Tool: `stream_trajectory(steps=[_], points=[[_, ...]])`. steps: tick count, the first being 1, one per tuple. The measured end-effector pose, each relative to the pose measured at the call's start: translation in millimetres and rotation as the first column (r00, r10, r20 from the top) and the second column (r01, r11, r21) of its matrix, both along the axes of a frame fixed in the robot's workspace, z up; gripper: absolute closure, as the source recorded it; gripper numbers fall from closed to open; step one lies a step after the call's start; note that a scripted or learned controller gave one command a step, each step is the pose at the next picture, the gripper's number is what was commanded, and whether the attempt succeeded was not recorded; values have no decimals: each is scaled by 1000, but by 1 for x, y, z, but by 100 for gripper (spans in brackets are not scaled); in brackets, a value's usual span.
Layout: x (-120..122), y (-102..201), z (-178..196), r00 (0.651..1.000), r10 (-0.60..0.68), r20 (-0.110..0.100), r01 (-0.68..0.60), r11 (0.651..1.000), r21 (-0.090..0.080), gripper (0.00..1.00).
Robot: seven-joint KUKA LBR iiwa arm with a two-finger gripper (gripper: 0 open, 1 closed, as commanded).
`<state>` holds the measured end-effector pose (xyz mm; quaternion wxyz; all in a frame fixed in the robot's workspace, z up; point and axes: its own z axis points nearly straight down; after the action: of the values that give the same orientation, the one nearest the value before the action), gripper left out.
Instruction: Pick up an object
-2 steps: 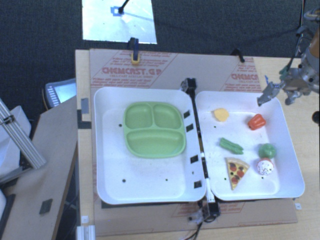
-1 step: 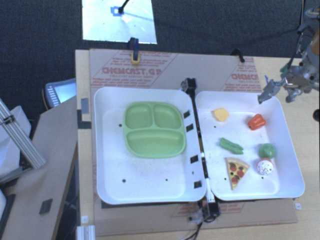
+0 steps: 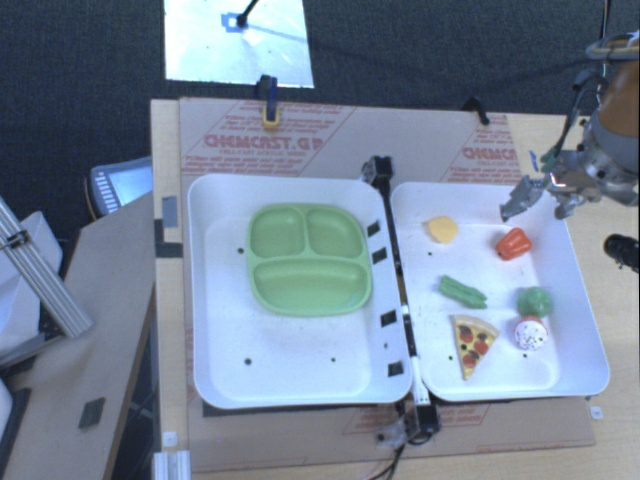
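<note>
Where the arm comes in from the right, the gripper hangs over the far right part of the right bin, and its two grey fingers are spread apart with nothing between them. One finger points down toward the bin's back area, the other sits closer to the wrist. Above them, the grey wrist carries an orange band, partly cut off at the top right corner.

Just below and slightly left of the fingers lies a red pepper, near but apart from them. Further left, near the bin's back, is a small yellow round piece. Toward the middle of the bin lies a green pod-shaped vegetable, tilted. To its right sits a green leafy ball, and just in front of that, touching or nearly touching it, a white ball with coloured speckles. A toy pizza slice lies near the front, its tip pointing toward the front edge.

The left bin touches the right one along a shared middle edge with black clips. It holds a light green divided plate with three compartments, two small at the back and one wide at the front.

Both bins rest on a cardboard sheet printed with red lettering, on a pale wooden bench.
</note>
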<state>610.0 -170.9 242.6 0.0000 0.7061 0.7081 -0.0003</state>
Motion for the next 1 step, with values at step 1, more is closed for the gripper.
stream_trajectory(steps=[1], points=[[0, -1, -63, 1000, -1, -2, 1, 1000, 1, 0]])
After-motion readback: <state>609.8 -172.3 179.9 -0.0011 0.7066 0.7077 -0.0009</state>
